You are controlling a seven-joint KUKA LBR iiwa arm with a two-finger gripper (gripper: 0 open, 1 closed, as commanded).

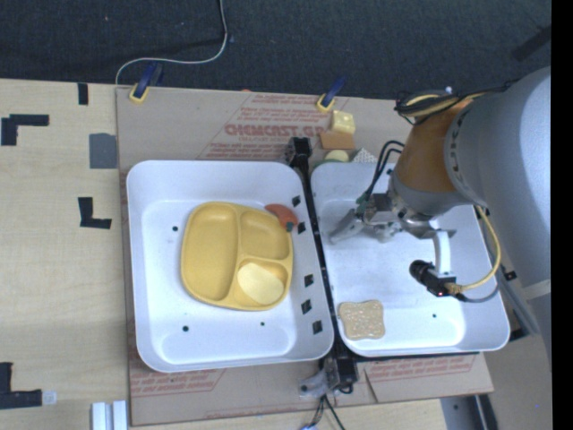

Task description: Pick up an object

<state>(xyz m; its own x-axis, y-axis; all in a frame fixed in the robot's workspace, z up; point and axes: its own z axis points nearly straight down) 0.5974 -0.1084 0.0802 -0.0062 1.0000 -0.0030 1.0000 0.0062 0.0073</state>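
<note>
Toast slice [362, 319] by right bin's [474, 330] near rim, fingers [345, 231] state unclear

Yellow divided plate [235, 254] flat in left bin, a pale yellow round piece [260, 282] in its lower right compartment. Small red item [283, 213] just beside plate's upper right edge. Tan, speckled bread-like slice [362, 319] flat in right bin, near front wall.

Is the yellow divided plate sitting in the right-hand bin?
No, the yellow divided plate lies in the left bin; the right bin holds a slice of bread.
</note>
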